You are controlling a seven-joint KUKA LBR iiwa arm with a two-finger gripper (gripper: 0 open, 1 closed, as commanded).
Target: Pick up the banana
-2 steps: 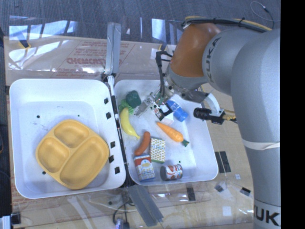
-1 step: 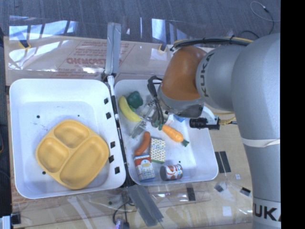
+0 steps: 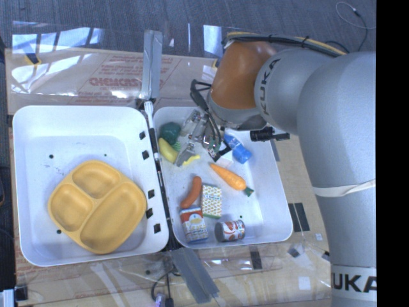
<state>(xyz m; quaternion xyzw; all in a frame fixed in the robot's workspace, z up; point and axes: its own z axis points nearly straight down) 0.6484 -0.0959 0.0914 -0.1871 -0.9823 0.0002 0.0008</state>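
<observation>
Fingers (image 3: 190,147) of the gripper (image 3: 192,151) reach down at the banana (image 3: 169,151) by the right bin's (image 3: 281,219) left wall; I cannot tell their spread. Closing squarely across its middle looks best.

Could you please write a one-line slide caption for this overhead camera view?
KUKA arm's gripper lowered at the banana in the right bin, among carrot, sausage and can; yellow tray in left bin.

The grey arm (image 3: 332,139) reaches in from the right, its orange band (image 3: 238,75) just above the gripper (image 3: 190,147) (pointed downward, fingers slightly parted).
</observation>
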